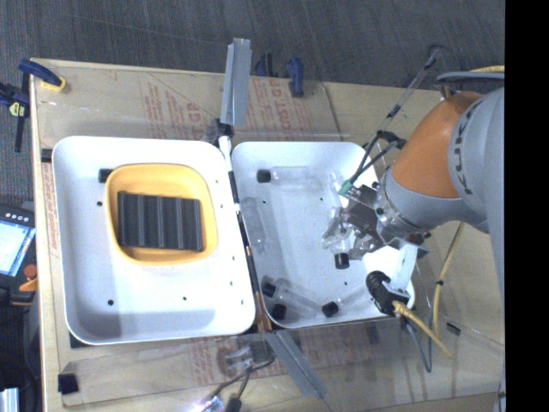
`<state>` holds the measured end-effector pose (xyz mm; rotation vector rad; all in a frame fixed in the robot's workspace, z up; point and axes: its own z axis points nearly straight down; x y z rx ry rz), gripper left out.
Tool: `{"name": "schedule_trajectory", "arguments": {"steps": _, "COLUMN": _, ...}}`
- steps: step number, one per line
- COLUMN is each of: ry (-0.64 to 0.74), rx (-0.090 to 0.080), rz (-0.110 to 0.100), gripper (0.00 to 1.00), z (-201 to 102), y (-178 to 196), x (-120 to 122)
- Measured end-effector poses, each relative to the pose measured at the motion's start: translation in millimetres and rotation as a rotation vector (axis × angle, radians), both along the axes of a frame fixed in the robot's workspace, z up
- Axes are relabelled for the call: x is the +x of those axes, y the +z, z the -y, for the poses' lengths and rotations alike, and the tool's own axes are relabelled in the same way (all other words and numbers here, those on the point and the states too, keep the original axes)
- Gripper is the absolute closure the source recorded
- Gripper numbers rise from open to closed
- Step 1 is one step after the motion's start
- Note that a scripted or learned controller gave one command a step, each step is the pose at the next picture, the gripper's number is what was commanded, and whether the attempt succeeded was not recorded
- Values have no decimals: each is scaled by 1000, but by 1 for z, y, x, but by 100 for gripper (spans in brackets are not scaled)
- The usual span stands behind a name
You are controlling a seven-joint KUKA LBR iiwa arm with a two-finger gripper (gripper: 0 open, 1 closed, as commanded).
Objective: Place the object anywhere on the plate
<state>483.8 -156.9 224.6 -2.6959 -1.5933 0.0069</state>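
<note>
A yellow plate lies in the left bin, toward its upper middle. A dark grey ribbed rectangular object rests flat on the plate, covering most of its centre. My gripper is low over the right side of the right bin, far from the plate and the object. I see nothing of the object near the gripper. The grey arm with its orange band enters from the right.
Small black fittings sit in the right bin near its upper left and along its lower edge. A grey bar stands behind the bins. Blue clamps grip the bench's far edge.
</note>
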Motion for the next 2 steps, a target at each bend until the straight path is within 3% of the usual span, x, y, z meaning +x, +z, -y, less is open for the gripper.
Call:
{"name": "schedule_trajectory", "arguments": {"steps": 1, "ry": 222, "rx": -4, "rz": 5, "gripper": 100, "z": -98, "y": -22, "x": 46}}
{"name": "schedule_trajectory", "arguments": {"steps": 2, "ry": 328, "rx": -3, "rz": 5, "gripper": 100, "z": -157, "y": -7, "x": 110}}
